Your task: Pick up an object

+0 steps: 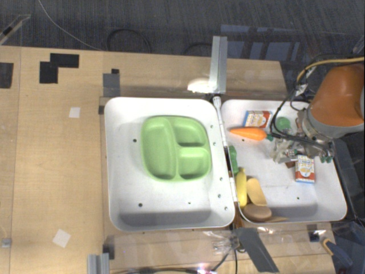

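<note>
near the right bin's [336, 207] front left corner you see a banana [242, 188] and two tan pieces [256, 201]. by its right edge lies a small carton [305, 169], just beside the gripper [287, 153]; you cannot tell its grip. a carrot [248, 133] and another carton [256, 119] crowd the far edge. the left bin [117, 170] holds a green tray [174, 147].

A single fixed camera is mounted above the worktop [51, 170] and looks down at a slant from moderate height. Both white bins [120, 153] lie within frame; the arm [342, 96] enters from the right edge.
</note>
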